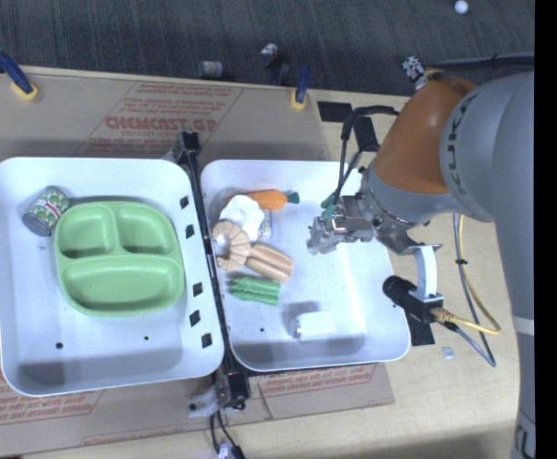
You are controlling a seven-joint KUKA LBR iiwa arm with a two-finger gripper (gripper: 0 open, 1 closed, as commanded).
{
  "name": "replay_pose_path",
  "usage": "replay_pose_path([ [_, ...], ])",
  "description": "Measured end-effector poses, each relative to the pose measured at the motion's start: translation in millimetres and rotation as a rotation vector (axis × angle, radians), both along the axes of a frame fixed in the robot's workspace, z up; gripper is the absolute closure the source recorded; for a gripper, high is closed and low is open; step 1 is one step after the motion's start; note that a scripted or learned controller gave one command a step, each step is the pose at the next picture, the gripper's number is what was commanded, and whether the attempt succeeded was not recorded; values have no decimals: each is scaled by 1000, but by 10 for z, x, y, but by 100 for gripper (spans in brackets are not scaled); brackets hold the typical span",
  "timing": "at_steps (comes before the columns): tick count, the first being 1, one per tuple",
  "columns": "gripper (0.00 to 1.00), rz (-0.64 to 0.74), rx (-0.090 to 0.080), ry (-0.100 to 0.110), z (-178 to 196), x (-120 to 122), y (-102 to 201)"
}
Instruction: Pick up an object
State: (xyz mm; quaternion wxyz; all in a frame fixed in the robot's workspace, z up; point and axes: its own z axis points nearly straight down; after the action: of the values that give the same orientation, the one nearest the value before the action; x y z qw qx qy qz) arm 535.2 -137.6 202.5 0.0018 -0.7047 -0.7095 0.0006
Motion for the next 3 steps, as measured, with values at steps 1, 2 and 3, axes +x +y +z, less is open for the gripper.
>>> replay_pose_path([
  [1,0,-1,-1,-1,4,0,-7],
  [2,0,0,0,2,-1031,-33,34],
  [3,100,2,0,3,-925,-26,34],
])
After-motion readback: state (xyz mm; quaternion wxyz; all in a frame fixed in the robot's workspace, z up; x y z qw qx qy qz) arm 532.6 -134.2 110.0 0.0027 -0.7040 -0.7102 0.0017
